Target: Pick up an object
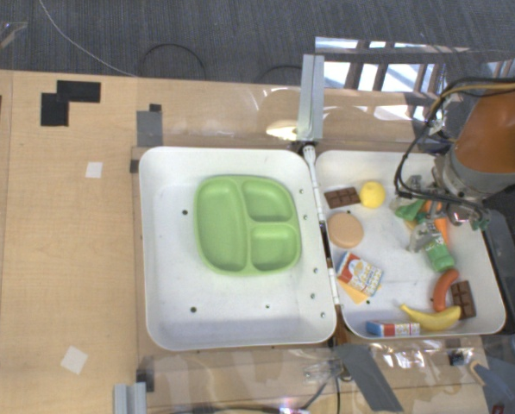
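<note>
My gripper (427,234) hangs low over the right side of the right bin (386,304), under the grey wrist and orange band. Directly around it lie green leafy toy pieces (410,211), a small orange carrot (442,227) and a green piece (441,256). I cannot tell whether it touches any of them. Elsewhere in this bin are a chocolate bar (342,197), a yellow lemon (373,194), a tan round bun (346,229), a snack packet (359,275), a red sausage (444,286), a banana (431,317), a brown block (462,298) and a small tube (392,328).
The left bin (171,317) holds a green three-compartment plate (247,224). A divider rim (319,231) runs between the bins. A metal post (310,97) stands behind them. Black cables loop off the wrist above the right bin's far corner.
</note>
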Controlling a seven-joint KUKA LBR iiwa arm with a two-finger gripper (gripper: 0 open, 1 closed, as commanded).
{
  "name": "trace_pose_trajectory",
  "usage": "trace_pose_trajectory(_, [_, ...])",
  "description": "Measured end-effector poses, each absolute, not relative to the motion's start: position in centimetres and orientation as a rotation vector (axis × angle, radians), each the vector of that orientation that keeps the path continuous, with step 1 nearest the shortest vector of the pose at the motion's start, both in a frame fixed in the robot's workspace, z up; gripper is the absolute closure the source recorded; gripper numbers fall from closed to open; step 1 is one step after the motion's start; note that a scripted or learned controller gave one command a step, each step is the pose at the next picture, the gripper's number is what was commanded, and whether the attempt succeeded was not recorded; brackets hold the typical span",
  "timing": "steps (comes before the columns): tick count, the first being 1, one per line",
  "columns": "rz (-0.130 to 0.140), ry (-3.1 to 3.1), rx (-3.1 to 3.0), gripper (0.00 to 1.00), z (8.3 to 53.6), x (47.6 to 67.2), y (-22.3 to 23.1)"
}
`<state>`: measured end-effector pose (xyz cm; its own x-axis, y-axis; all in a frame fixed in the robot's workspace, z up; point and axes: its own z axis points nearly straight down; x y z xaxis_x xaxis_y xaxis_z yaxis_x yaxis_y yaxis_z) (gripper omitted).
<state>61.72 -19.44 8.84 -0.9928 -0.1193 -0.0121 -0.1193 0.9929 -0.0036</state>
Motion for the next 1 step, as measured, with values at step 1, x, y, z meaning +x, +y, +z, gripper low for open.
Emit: trace_pose_trajectory(1, [-0.005,3.117,-0.272,0.00,8.93,58.03,-18.51])
